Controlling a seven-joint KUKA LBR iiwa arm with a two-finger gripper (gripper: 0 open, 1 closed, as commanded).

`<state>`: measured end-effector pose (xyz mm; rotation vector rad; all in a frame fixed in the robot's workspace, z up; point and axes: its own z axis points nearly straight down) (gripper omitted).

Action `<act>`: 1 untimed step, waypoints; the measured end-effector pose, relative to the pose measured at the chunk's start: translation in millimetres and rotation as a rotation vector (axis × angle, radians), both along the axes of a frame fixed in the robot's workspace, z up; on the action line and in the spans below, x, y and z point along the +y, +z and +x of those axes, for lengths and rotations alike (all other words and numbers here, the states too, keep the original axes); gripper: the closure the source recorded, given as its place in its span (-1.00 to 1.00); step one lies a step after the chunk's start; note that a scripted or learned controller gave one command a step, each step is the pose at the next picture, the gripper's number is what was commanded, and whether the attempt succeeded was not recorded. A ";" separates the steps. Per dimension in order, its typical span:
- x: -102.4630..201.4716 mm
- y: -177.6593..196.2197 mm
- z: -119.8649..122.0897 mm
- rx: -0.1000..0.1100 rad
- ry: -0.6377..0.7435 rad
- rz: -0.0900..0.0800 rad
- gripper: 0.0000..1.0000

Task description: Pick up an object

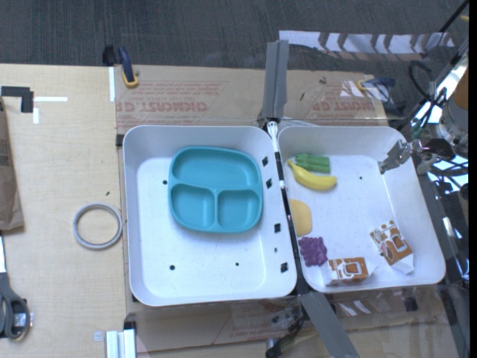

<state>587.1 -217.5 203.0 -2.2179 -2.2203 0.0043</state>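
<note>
1. From the one camera above, two shallow white bins sit side by side on the surface: the left bin (141, 222) and the right bin (358, 200), with a grey divider bar running between them at the top.
2. The left bin carries a teal divided plate (216, 190), three compartments, lying flat toward the bin's upper middle.
3. The right bin has the loose things. A green piece (312, 162) lies near the top left, with a yellow banana (312, 177) touching it just below.
4. Further down the left wall of that bin sits a pale yellow rounded object (300, 216), and just below it a purple cluster that looks like grapes (312, 250).
5. Along the near edge lies a small brown-and-white carton (349, 270); a second carton (392, 245) of the same sort, tilted, rests near the bin's lower right corner.
6. The arm comes in at the right edge. Its gripper (393, 157) hangs over the right bin's upper right part, well apart from the banana and both cartons. The jaws are too small and blurred for me to tell whether they are open or closed; nothing shows between them.
7. On the bare wooden surface left of the bins lies a grey tape ring (98, 225).
</note>
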 end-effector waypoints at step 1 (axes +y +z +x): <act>60.2 -3.1 6.0 0.001 0.100 0.000 -1.00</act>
